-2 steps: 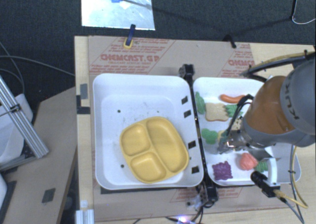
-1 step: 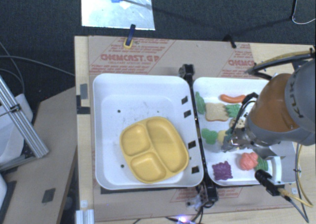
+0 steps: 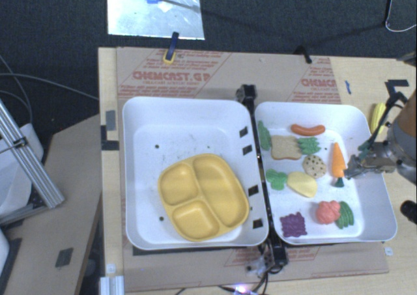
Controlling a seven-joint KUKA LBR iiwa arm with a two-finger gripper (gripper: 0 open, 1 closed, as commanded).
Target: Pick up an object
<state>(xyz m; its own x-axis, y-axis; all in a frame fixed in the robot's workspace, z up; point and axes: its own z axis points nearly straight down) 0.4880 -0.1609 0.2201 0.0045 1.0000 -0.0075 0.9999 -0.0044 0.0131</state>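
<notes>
the carrot [image 3: 337, 159] stands long axis up-down just left of the gripper [image 3: 357, 167], whose opening i cannot tell, low in the right bin [image 3: 381, 222]

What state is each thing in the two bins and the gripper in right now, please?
yellow tray: flat in the left bin, compartments bare.
toy foods: loose in the right bin.
carrot: lying beside the gripper.
sausage: lying near the far wall.
gripper: low over the right bin's right side.
</notes>
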